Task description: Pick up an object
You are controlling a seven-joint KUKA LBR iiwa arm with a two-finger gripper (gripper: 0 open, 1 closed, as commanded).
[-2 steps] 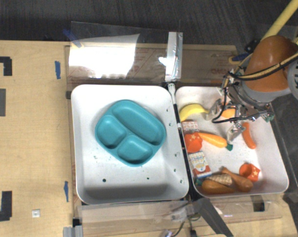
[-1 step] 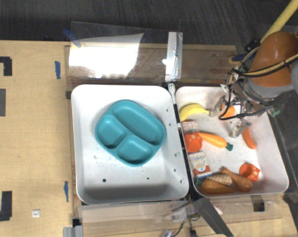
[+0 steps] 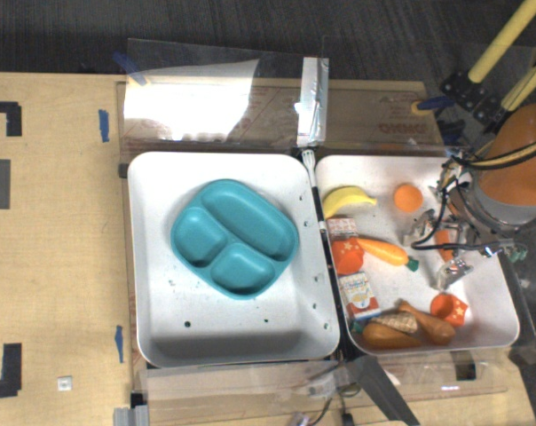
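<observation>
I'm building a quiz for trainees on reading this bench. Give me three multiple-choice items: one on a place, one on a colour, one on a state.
1. Where does the divided plate lie?
A. in the left bin
B. in the right bin
C. on the bench outside the bins

2. What colour is that plate?
A. red
B. teal
C. yellow

3. How does the banana stand to the hand?
A. clamped in it
B. apart from it, near the right bin's far left corner
C. lying on the plate

Key: 1 A, the plate sits on the left bin's floor. 2 B, it is plainly blue-green. 3 B, the banana lies by the divider, while the hand hangs over the right bin's right side.
</observation>
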